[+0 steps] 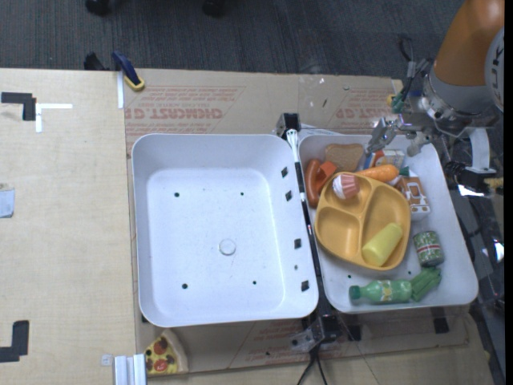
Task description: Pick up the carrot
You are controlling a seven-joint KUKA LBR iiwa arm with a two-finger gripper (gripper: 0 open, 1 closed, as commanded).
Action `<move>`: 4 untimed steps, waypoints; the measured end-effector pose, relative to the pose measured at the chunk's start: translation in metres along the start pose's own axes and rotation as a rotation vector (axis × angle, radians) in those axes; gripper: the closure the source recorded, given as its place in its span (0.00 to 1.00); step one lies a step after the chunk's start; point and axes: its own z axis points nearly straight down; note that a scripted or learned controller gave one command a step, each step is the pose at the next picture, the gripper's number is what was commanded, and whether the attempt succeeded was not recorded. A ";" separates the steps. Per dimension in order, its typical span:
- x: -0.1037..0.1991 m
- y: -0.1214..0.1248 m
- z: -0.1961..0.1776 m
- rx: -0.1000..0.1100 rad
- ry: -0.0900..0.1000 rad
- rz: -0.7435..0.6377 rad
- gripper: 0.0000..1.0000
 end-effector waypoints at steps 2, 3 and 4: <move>-0.032 0.020 0.104 -0.011 -0.004 -0.076 1.00; -0.023 -0.057 0.120 -0.016 -0.006 -0.406 1.00; -0.024 -0.055 0.110 -0.021 -0.008 -0.402 1.00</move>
